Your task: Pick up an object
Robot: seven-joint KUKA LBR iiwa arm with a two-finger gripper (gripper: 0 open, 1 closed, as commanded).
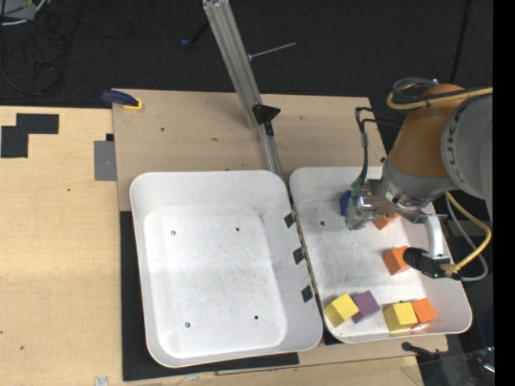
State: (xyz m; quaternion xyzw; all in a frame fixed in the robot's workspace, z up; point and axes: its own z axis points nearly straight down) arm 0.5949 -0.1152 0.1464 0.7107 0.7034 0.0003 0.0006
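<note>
Blue block point(346, 203) in the right bin point(338, 248), upper part, just beside the gripper point(360, 214) — touching or held, cannot tell, finger state hidden under the wrist. Orange block point(381, 221) right beside it. Another orange block point(395, 260) lower. Along the near edge: yellow block point(342, 309), purple block point(366, 303), second yellow block point(400, 316), third orange block point(423, 310). Bare floor mid-bin. Left bin point(209, 264) alongside.

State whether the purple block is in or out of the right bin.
In. The purple block lies on the right bin's floor near the front rim, touching a yellow block.
</note>
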